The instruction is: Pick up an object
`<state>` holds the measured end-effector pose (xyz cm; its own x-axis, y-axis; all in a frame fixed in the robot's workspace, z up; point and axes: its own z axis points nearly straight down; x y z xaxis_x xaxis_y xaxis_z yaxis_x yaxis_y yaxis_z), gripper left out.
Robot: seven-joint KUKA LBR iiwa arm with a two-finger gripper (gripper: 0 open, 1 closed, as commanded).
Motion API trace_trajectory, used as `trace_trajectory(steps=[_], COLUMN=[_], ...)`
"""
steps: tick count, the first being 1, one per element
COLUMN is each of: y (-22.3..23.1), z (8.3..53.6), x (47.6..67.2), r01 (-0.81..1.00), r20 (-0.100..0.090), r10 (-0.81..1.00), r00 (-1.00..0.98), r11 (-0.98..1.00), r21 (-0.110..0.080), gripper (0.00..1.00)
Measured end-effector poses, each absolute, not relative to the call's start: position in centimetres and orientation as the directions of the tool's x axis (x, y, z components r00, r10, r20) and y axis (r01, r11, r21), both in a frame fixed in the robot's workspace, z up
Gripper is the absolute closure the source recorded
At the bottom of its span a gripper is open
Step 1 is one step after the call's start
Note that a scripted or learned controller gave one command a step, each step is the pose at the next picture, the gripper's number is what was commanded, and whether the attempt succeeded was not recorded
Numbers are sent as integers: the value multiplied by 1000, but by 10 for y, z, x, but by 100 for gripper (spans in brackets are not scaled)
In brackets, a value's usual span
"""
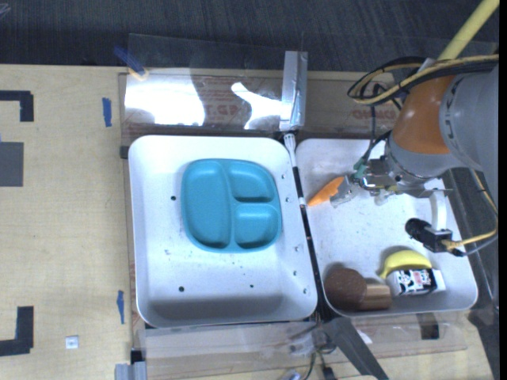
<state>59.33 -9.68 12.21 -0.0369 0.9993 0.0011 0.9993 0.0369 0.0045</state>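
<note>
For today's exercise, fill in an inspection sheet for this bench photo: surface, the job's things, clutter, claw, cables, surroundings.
Surface: two white bins, left bin and right bin, side by side on a wooden bench.
Job's things: orange carrot-like piece, yellow banana, brown object, small printed pack in right bin.
Clutter: blue divided plate in left bin.
Claw: claw at the orange piece; grip unclear.
Cables: yellow and black cables by the arm.
Surroundings: dark floor.

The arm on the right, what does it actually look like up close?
The arm is a thick, rounded grey tube with an orange band above the wrist. Black and yellow cables loop beside it. Its gripper is a small cluster of metal parts.
</note>
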Motion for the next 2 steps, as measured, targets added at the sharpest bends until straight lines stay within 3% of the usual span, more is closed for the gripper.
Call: trace_trajectory(steps=[1,2], y=[-96,-97], z=[86,145], x=[653,609], r01=[998,961], r20=[-1,-1], r10=[998,961], r00=[59,-277], r11=[-59,277], r21=[-1,3], gripper=[0,0])
